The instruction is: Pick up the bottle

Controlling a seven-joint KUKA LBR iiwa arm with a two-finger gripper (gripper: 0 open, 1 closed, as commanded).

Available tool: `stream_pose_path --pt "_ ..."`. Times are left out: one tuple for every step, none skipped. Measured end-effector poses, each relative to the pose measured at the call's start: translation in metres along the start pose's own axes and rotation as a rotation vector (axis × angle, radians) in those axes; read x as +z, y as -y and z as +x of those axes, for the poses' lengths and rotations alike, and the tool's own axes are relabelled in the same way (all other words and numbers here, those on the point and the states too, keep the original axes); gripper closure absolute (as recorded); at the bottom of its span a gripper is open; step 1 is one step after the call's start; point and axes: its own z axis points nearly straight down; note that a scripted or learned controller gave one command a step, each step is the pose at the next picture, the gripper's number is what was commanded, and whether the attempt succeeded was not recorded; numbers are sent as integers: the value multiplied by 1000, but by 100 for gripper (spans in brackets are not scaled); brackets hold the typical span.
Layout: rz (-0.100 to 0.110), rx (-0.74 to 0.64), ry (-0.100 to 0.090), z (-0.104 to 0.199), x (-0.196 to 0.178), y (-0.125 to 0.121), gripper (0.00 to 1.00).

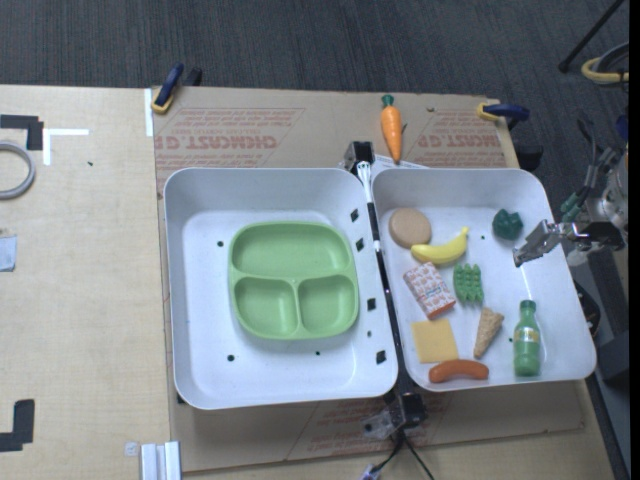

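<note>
Claw sits at the right rim of the right bin, pointing inward from the right; whether it is wide or narrow cannot be told at this size, and nothing is seen held in it.

The bottle, green with a pale label, lies in the near right corner of that bin, below the claw and apart from it. Just to its left is an ice-cream cone, tilted, and below that a sausage along the near wall. A yellow cheese slice lies beside the cone on the left. Further up are a small red-and-white carton, a green ridged piece, a banana and a round tan bun touching the banana's upper left. A dark green broccoli sits near the far right, close to the claw.

The left bin holds a light green divided plate with three compartments.

Behind the bins, a carrot lies on the cardboard sheet that covers the table. Blue clamps grip the sheet's far edge.
</note>
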Motion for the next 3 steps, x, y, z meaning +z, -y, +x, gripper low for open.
stream_pose_path --pt "1 444 -1 6 147 -41 0" --pt "1 443 0 6 137 -41 100" --pt "1 275 0 55 9 4 100"
